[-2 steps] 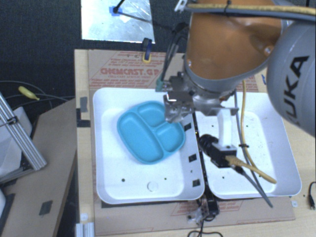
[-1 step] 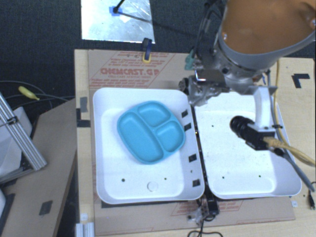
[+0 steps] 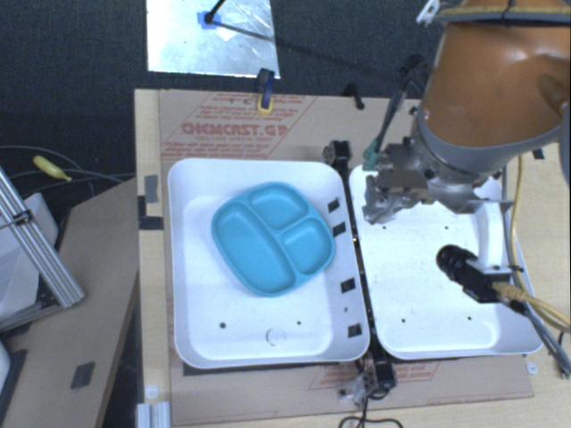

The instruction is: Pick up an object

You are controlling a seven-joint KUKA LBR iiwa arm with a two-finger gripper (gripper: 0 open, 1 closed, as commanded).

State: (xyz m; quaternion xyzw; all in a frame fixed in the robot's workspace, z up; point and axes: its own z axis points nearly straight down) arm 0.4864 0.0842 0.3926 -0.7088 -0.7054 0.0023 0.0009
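Two white bins sit side by side. The left bin [image 3: 192, 328] holds one blue plate [image 3: 272, 237]. The gripper [image 3: 385, 205] hangs over the right bin [image 3: 446, 324]; whether it is open or closed cannot be told.

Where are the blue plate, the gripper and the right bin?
blue plate [image 3: 272, 237]: camera view, on the middle ridge between its compartments.
gripper [image 3: 379, 208]: camera view, at the fingertips above the right bin's far left corner.
right bin [image 3: 428, 315]: camera view, on its bare white floor.
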